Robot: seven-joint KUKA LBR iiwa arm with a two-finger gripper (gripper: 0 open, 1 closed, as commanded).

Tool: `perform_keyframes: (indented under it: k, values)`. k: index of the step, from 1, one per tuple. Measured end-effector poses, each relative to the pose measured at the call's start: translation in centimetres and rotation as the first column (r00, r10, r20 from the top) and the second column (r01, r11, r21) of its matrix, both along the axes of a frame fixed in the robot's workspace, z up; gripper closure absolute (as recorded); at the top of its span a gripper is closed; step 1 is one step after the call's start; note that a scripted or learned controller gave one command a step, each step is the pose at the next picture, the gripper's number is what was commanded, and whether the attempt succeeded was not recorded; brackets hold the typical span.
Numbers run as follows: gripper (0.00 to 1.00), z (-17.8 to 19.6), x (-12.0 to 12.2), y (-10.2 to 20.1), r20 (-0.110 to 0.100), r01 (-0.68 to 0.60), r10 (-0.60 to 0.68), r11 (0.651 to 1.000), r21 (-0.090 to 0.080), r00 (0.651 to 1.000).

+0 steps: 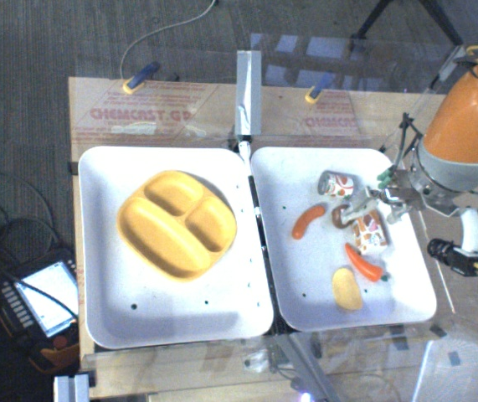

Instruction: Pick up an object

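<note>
The right bin (305, 300) holds several small items: an orange-red sausage (308, 221), a small crumpled can (336, 183), a brown piece (339, 217), a printed packet (372, 234), a red-orange carrot (364, 263) and a yellow oval piece (347, 289). My gripper (357, 210) reaches in from the right and hangs low over the middle of this bin, between the can and the packet, right beside the brown piece. The view does not show any item held by it.
The left bin (105, 308) holds a yellow divided plate (177, 223). A metal divider post (246, 99) stands between the bins at the back. The orange-banded arm (456, 132) covers the right bin's far right edge. Clamps and cables sit behind the bins.
</note>
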State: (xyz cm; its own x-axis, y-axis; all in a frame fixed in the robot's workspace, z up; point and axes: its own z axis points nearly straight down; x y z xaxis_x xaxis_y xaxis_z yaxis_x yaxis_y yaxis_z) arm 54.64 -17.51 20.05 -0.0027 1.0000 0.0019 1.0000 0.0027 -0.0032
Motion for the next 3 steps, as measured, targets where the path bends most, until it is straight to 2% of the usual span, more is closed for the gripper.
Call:
perform_keyframes:
  k: [1, 2, 3]
  values:
    - [0.0, -7.9, -2.9, -1.4, 0.033, 0.002, -0.001, 1.0, -0.015, 0.999]
    - [0.0, -8.8, -2.4, -2.7, 0.054, -0.008, 0.008, 1.0, -0.01, 0.998]
    - [0.0, -8.8, -2.7, -2.5, 0.063, -0.005, 0.006, 1.0, -0.018, 0.998]
